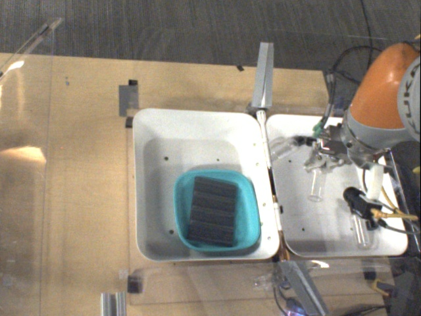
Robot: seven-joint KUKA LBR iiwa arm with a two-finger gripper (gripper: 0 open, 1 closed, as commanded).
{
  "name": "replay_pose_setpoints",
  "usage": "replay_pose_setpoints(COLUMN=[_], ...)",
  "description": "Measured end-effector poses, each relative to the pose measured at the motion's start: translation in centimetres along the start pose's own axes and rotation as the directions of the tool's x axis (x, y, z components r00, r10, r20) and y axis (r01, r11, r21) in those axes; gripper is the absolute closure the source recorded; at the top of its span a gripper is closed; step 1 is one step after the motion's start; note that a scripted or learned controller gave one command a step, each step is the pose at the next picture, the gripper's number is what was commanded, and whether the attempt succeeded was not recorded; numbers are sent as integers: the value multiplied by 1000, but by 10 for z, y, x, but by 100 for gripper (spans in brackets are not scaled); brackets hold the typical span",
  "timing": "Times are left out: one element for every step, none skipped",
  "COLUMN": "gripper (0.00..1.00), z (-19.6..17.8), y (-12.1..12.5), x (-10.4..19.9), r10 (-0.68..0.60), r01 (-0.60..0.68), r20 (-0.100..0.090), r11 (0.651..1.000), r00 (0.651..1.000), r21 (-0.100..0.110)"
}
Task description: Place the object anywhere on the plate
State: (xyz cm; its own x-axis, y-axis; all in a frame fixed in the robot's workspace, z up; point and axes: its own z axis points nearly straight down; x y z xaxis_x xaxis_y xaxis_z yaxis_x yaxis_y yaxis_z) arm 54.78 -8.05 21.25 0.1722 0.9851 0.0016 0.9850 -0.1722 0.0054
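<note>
The block [212, 210], dark and ribbed, lies on the teal plate [248, 206] in the lower part of the left bin [148, 176], a little below the middle of the frame. It sits tilted slightly, its long side running up and down, and it covers most of the plate's floor; a strip of teal shows on every side, widest on the right.

The gripper [317, 176] is over the right bin [342, 242], to the right of the block and well apart from it, with the ridge where the two bins meet lying between them. Its clear fingers [316, 184] point down toward the bin floor, with nothing between them. They are too faint to read, so whether they stand open or closed cannot be told. The arm [388, 97], orange above grey, fills the upper right corner, with dark cables [360, 203] hanging beside it over the right bin's right half.

The plate rests close to the left bin's lower wall and near its right wall. White floor shows in the bin's upper part and along its left side. In the right bin, white floor shows to the left of and below the gripper.
</note>
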Motion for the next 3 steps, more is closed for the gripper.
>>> replay_pose_setpoints(gripper=[100,100,0], z=[-20,-43,-43], y=[-12,-87,-87], x=[72,152,152], r10=[-132,-126,-126], r01=[132,126,126], r20=[0,-1,-1], r11=[991,992,992], r00=[991,992,992], r21=[-2,0,0])
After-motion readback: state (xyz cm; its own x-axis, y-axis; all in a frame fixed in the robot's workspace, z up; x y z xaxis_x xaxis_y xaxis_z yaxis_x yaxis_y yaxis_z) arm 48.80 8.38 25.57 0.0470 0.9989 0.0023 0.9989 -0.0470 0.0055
